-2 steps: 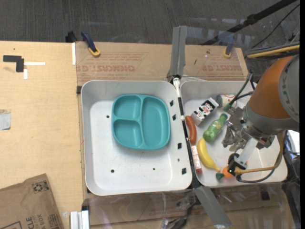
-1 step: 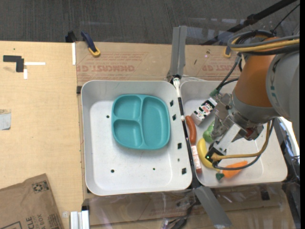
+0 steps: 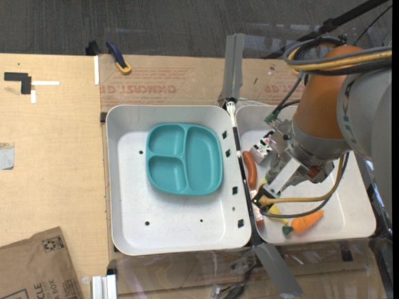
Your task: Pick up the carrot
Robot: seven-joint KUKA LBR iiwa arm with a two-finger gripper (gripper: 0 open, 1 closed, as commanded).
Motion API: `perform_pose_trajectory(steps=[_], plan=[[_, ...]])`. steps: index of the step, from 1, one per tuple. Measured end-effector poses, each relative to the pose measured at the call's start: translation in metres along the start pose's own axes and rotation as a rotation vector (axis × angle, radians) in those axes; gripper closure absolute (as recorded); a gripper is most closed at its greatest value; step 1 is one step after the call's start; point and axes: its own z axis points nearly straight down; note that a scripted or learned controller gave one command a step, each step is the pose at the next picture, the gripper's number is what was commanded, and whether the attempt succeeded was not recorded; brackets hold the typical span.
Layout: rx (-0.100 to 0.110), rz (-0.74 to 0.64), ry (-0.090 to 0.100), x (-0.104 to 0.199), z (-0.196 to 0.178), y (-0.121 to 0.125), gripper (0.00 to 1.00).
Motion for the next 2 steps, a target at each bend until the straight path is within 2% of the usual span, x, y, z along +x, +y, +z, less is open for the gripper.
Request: perform_pose_trajectory(steps=[1,2], plan=[[0.001,0.284,0.0,0.003,0.014,-0.004,1.0],[-0.001,0.126,0.002,-0.029,-0.08,0.033,1.0]])
